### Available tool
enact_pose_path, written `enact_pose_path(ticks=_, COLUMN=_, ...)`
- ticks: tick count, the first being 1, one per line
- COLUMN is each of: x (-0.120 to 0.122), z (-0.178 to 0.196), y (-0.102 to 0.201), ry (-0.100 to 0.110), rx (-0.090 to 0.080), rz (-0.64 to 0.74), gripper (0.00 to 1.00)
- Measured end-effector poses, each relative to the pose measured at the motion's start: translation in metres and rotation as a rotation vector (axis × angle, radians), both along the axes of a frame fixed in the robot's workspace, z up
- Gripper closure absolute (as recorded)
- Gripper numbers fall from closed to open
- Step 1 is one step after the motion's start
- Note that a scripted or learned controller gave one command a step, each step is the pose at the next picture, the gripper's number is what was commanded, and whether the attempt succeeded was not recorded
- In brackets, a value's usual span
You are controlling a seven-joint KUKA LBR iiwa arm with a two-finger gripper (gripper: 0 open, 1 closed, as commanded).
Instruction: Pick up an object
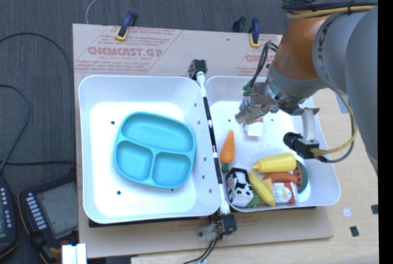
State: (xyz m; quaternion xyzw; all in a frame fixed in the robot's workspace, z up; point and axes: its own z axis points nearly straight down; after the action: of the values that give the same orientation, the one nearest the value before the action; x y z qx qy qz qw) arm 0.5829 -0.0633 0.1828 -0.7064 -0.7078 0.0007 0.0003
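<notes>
My gripper [250, 114] hangs over the upper middle of the right bin [325, 195], at the end of the grey arm with the orange band. A small white block [255, 129] lies right under its tip, touching or nearly touching it; I cannot tell whether it is gripped. An orange carrot [228, 146] lies to the lower left by the bin's left wall. Along the front sit a yellow bottle [276, 163], a banana [261, 188], a black-and-white cow toy [240, 188], a red item [284, 178] and a watermelon slice [301, 175].
The left bin [98, 97] holds a blue three-compartment tray [155, 149]. A raised divider [209, 128] runs between the bins. The arm's wrist and cable [307, 140] cover the right bin's right side. Blue clamps [126, 23] hold the board at the back.
</notes>
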Motion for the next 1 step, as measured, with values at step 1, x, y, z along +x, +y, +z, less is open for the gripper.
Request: enact_pose_path(ticks=1, x=0.0505, z=-0.0010, y=0.0508, ry=0.002, rx=-0.001, rz=0.000, gripper=1.00)
